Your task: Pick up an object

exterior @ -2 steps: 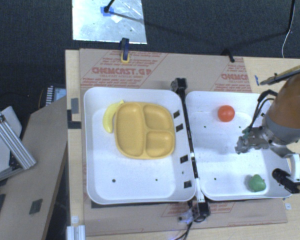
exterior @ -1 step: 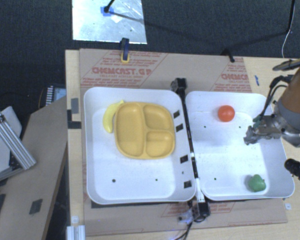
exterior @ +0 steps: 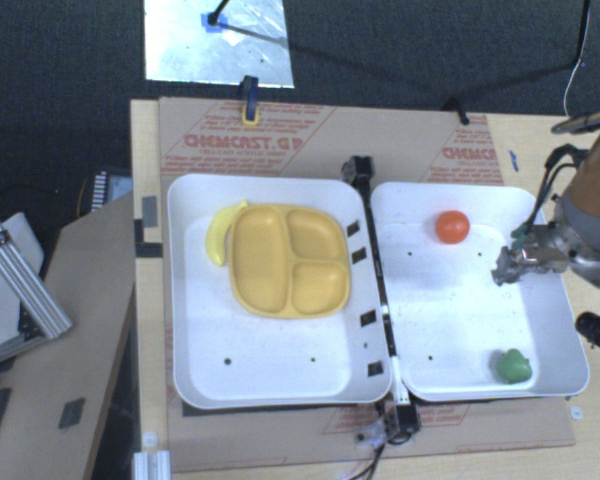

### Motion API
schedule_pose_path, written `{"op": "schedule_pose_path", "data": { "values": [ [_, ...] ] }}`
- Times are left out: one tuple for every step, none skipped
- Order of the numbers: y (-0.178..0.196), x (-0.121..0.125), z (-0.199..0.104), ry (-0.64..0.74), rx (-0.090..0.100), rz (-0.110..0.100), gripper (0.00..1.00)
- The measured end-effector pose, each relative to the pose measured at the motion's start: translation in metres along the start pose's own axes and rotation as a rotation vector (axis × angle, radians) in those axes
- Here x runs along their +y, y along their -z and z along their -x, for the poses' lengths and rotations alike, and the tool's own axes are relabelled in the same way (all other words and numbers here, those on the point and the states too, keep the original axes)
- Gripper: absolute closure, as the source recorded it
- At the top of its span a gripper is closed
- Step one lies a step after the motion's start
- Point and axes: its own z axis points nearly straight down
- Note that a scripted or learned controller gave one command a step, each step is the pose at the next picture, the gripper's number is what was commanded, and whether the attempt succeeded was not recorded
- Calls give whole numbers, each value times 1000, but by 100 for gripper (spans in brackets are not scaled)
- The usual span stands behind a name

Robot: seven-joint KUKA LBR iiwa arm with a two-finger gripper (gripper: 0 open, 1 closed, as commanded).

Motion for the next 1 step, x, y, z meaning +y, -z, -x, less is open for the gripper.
{"op": "schedule_pose_path", "data": {
  "values": [
    [5, 28, -44, 5, 2, 0, 100]
  ]
}}
